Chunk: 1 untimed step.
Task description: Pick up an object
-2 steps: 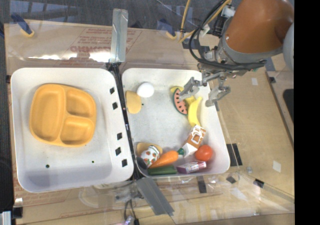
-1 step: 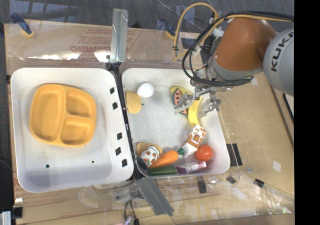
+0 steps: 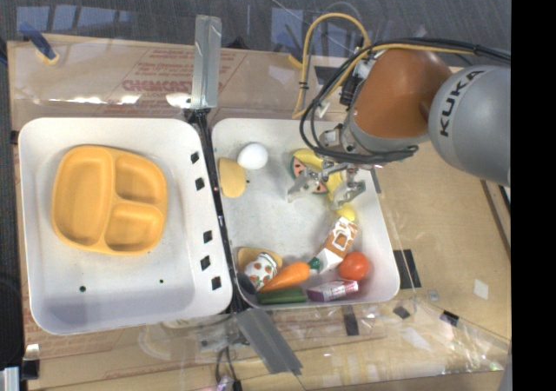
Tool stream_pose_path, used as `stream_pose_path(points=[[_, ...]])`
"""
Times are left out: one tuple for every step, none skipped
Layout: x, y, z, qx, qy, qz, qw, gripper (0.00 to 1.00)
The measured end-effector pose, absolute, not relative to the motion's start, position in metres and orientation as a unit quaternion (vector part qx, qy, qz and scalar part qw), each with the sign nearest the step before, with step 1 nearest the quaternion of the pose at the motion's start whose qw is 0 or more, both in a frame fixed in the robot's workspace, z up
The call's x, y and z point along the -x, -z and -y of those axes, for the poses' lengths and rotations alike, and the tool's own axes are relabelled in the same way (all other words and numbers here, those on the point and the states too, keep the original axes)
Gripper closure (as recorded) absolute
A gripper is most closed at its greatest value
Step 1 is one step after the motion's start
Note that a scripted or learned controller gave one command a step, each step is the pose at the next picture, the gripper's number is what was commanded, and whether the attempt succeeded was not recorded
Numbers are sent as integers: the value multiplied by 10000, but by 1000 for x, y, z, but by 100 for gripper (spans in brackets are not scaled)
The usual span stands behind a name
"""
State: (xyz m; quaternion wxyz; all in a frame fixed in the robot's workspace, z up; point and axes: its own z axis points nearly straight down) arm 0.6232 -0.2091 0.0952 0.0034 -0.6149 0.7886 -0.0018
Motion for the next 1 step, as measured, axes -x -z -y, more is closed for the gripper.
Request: stream_pose_path(points=[[-601, -95, 208, 5836, 18, -8120, 24, 0]])
